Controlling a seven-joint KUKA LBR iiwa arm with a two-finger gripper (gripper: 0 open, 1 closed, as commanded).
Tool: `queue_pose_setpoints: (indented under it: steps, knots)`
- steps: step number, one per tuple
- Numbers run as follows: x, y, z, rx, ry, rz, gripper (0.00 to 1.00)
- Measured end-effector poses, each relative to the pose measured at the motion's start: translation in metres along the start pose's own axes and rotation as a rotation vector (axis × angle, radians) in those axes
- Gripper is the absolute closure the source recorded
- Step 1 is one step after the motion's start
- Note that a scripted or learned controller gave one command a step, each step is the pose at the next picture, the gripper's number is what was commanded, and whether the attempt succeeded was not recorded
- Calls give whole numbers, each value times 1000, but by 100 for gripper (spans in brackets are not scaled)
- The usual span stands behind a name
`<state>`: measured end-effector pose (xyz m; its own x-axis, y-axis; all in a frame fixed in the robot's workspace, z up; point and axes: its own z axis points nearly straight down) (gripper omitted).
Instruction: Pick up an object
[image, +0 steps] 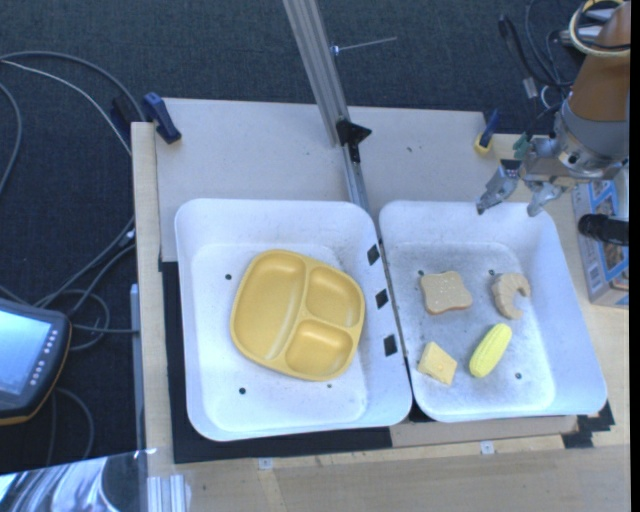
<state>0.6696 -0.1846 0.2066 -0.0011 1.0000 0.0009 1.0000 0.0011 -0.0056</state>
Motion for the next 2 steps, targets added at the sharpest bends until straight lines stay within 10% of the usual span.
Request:
queue_pose_setpoints:
  steps: [2]
  knots:
    - [-8, -12, 104, 2, 0, 1, 0]
